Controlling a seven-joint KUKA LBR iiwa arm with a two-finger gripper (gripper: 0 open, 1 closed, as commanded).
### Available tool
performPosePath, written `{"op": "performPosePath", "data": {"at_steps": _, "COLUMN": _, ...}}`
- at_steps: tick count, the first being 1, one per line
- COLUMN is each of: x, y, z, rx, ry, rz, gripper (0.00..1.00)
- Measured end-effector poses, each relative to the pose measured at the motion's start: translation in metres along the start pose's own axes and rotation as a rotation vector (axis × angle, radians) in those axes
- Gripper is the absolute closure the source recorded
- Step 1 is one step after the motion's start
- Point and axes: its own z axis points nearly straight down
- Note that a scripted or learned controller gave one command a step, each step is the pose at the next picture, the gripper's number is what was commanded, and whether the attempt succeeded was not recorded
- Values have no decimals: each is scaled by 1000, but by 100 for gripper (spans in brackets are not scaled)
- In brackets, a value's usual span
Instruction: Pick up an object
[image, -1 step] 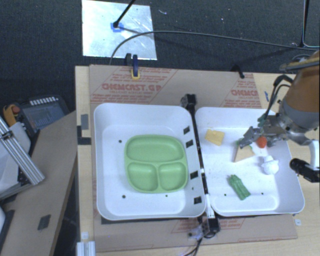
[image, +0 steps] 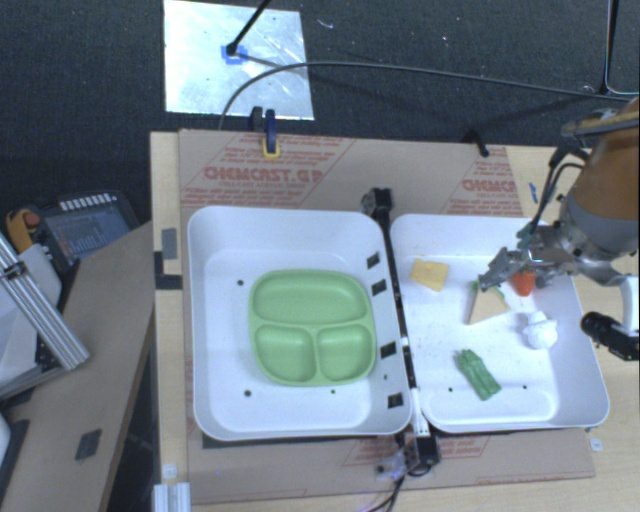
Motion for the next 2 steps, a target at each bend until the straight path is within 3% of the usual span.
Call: {"op": "performPosePath", "data": {"at_steps": 2, "x": -1, "y": -7, "z": 85, "rx": 4, "ry": 1, "rz": 3, "gripper": 0}}
